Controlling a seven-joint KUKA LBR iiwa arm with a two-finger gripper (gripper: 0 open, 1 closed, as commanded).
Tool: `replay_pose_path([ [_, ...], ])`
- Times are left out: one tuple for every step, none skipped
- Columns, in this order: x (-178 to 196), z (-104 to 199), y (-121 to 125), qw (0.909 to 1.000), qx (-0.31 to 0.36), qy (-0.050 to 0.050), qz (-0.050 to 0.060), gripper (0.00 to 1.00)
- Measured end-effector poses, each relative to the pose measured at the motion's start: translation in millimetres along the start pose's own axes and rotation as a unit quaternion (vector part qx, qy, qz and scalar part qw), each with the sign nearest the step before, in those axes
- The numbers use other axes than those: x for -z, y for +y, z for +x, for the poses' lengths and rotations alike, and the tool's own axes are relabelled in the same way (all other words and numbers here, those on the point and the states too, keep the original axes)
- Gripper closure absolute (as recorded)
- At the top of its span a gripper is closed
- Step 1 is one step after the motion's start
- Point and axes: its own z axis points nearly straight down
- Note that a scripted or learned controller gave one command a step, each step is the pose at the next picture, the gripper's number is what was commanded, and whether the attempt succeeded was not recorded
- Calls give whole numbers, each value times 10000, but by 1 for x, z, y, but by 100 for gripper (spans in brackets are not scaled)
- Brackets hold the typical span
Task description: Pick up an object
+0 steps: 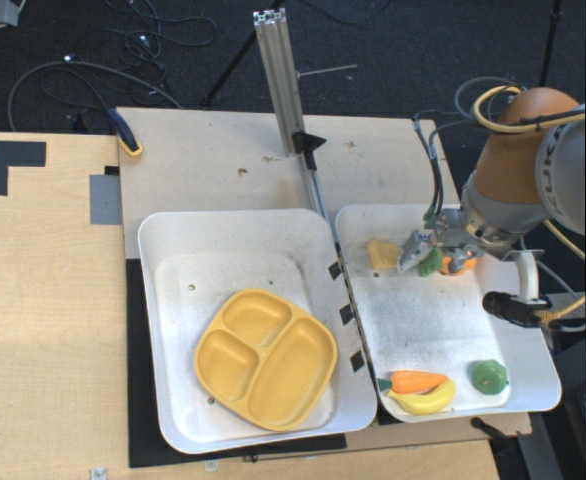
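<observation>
Green-and-orange toy [439, 262] at 12 o'clock of right bin [533, 393], just beside gripper [423, 253]. Claw state: cannot tell. Yellow piece [382, 255] at 9 o'clock of toy. Carrot [416, 380], banana [425, 399], green ball [489, 376] at 6 o'clock. Yellow plate [265, 357] in left bin [163, 268]. Risk: crowded toy slips, nudges yellow piece.

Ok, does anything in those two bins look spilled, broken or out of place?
Nothing stands out. The yellow plate lies flat in the left bin; the carrot, banana and green piece sit unspilled in the right bin.
</observation>
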Motion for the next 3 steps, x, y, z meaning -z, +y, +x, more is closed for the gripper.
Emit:
replay_pose_path([
  [-63, 3, 3, 10000, 1, 1, -3, 0],
  [-63, 3, 5, 10000, -9, -1, -46, 0],
  [-52, 4, 7, 10000, -18, 19, -70, 100],
])
